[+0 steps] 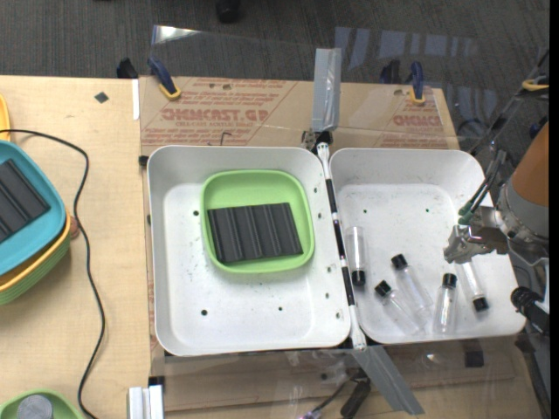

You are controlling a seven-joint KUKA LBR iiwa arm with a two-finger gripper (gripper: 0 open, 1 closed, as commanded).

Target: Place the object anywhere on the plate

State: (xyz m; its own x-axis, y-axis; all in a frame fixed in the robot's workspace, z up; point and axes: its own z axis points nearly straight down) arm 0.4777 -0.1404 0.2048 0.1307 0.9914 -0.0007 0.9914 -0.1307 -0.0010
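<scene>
Gripper hangs low over the right bin, near its right wall, with the arm reaching in from that side. Whether it is open or closed cannot be told from this slant, and nothing can be seen between its tips.

Just below and beside it lie several clear vials with black caps, scattered on the bin floor. One vial lies right under the gripper and looks the likeliest target. Another rests against the divider.

Across the divider, in the left bin, sits the green plate with a dark ribbed mat on it. No vial is on it.

Judging from this, the task is barely begun: a vial has yet to be lifted, carried over the divider and set down on the plate.
</scene>
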